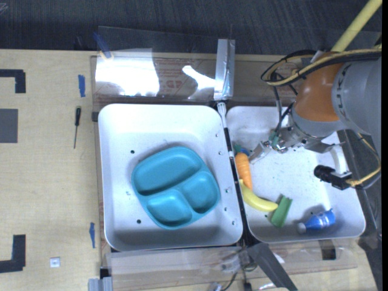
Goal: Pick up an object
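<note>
The right bin point(303, 177) holds several small objects. An orange carrot point(244, 170) lies along its left wall, with a green top at its far end. A yellow banana point(257, 201) curves just below the carrot, and a green block point(281, 211) touches the banana's right end. A blue and white bottle-like object point(318, 220) lies near the front right corner. My gripper point(263, 148) hangs low over the bin's upper left part, just right of the carrot's top. Nothing shows in its grasp.
The left bin point(118, 132) carries a blue divided plate point(176, 187). The grey arm with its orange band point(318, 99) and cables covers the right bin's back right. A black fitting point(330, 174) juts over the bin's right side. A metal divider point(223, 71) stands behind the bins.
</note>
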